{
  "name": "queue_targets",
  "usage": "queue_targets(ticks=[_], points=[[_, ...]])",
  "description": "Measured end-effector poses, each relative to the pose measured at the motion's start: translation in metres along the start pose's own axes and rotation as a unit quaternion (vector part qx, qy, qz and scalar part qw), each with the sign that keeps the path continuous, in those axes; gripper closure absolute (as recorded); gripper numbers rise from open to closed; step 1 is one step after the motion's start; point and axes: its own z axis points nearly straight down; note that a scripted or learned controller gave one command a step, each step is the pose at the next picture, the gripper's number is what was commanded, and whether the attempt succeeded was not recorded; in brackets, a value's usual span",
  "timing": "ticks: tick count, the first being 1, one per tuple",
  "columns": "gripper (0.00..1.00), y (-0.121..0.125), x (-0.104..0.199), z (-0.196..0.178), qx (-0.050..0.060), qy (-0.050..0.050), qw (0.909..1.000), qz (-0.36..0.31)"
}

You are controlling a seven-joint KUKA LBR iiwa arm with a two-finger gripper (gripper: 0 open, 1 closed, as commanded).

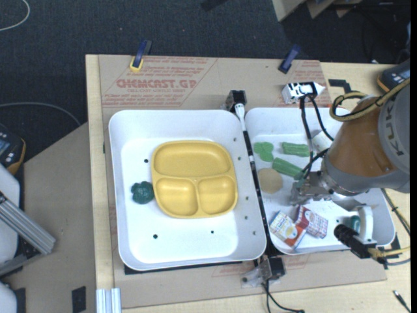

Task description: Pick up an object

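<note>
- Camera view looks down on two white bins side by side; the left bin (124,194) carries a yellow divided tray (193,177) near its middle and a small dark green toy (141,192) close to its left wall.
- The right bin (273,115) holds the likely targets: a light green piece (263,150) and a green strip (294,149) toward the far edge, a longer green piece (285,168) below them, a tan round item (270,181) by the left wall, and red-and-white packets (296,227) at the near edge.
- The gripper (305,193) sits low over the middle of the right bin, just beside the tan item and above the packets.
- I cannot tell from here whether the claw is spread or pressed together; the wrist hides it, and nothing visible sits in it.
- Risk, as I judge it: things are crowded there, so a descent could nudge the tan item or the long green piece aside instead of catching one.
- The packets look flat and slick; a pinch on them may slip, or lift two together.
- Cables (313,119) trail near the bin's far edge and might snag.
</note>
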Motion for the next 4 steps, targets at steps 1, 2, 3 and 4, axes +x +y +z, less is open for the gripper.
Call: queue_targets(ticks=[1,2,3,4], points=[[1.0,0.006,0.009,-0.049,-0.001,0.0,1.0,-0.002],[1.0,0.008,0.002,-0.094,-0.002,-0.001,1.0,-0.001],[1.0,0.009,0.002,-0.132,-0.002,-0.001,1.0,-0.002],[1.0,0.035,0.053,-0.121,0.0,0.001,1.0,-0.004]])
